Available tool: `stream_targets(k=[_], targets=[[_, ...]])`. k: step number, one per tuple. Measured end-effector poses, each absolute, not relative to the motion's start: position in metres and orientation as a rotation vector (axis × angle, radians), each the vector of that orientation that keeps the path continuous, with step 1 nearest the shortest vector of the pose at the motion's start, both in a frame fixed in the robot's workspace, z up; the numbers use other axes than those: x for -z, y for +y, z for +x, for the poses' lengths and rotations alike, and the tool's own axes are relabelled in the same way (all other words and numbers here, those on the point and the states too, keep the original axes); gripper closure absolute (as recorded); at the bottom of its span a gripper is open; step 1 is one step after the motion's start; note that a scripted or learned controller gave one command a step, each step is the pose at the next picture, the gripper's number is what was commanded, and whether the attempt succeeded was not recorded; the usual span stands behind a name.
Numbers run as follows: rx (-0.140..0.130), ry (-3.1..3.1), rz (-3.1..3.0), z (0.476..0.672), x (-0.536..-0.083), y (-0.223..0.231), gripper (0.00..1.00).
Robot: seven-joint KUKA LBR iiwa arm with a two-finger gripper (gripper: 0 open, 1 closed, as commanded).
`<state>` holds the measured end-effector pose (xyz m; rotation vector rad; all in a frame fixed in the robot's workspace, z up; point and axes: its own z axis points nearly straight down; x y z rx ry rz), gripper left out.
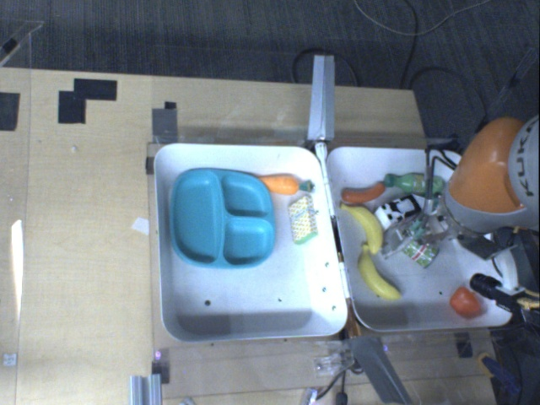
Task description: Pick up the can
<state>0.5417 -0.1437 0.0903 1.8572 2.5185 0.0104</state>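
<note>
A small can (422, 253) with a green, white and red label lies on its side in the middle of the right bin (422, 315). My gripper (411, 236) hangs right over it, reaching in from the right below the orange band (485, 171) of the arm. The gripper's body covers the can's upper left part, and I cannot make out whether it touches the can.
The right bin also holds two yellow bananas (371, 251), a red sausage-like piece (363, 195), a green bottle (405, 181), a black-and-white object (393, 210) and a red tomato (465, 302). The left bin (245, 315) holds a blue divided plate (221, 218), a carrot (282, 184) and a patterned packet (303, 220).
</note>
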Motion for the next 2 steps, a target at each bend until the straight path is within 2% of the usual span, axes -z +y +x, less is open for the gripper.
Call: stream_targets(k=[1,2], targets=[[-0.018,2.516,1.849,0.545,-0.103,-0.142,1.00],[-0.008,2.447,1.961,0.611,-0.207,-0.045,1.00]])
